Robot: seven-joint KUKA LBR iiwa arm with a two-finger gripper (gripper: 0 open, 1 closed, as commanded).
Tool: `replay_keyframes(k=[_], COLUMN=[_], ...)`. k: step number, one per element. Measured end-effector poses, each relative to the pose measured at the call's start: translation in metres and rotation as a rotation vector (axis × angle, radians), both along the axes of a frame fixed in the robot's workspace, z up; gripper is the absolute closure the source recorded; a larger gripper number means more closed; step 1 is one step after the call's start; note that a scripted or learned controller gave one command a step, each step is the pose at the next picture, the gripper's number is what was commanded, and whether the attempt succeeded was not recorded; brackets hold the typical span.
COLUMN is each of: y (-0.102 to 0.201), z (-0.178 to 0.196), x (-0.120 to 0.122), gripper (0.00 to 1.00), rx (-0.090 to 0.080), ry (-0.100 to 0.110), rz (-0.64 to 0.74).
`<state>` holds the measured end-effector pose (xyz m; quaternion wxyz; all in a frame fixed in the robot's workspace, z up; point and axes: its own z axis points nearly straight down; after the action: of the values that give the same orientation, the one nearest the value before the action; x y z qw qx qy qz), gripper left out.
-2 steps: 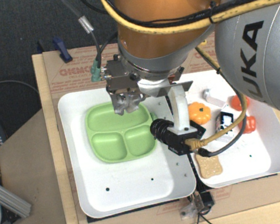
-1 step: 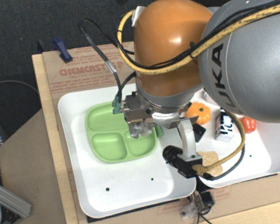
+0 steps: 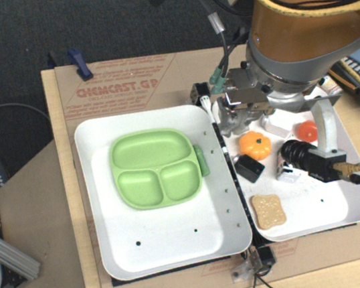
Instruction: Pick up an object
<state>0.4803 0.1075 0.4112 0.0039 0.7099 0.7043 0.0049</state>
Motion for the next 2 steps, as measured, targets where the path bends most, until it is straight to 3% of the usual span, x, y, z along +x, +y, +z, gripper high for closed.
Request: replay_keyframes(k=[1, 2], y=[0.070, 0.120], z=[0.034, 0.037], x=[-0.001, -0.002], gripper=[1.00, 1.00], rx=[0.002, 0.001], ry=[0.007, 0.009], rz=[0.016, 0.015])
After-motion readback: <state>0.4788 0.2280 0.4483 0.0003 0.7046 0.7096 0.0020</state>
